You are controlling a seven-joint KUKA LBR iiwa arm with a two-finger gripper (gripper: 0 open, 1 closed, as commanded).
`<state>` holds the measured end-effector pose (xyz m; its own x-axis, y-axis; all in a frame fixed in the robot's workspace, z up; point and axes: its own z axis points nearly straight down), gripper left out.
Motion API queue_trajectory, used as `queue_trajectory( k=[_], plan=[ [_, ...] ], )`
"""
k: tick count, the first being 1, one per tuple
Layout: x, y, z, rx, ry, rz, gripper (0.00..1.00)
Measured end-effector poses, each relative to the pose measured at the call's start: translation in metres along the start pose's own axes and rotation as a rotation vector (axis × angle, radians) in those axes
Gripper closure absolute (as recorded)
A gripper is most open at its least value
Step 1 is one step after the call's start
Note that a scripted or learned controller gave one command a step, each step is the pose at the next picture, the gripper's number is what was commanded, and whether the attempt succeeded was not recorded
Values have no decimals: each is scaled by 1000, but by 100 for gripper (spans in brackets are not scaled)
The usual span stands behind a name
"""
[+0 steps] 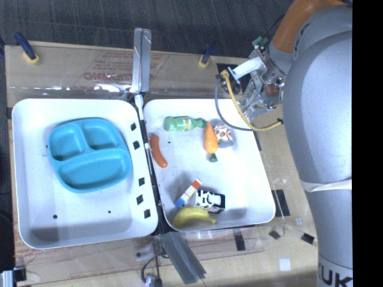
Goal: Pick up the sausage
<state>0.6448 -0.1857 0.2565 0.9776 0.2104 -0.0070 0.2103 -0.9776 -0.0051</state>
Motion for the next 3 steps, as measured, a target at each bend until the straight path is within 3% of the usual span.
queue_trajectory(
  k=[1,2,3],
  plan=[
    [-23,19,-18,0,0,7,100],
    [-22,16,-24,6,-8,0,100],
    [-40,15,145,3,-3,-125,100]
  ],
)
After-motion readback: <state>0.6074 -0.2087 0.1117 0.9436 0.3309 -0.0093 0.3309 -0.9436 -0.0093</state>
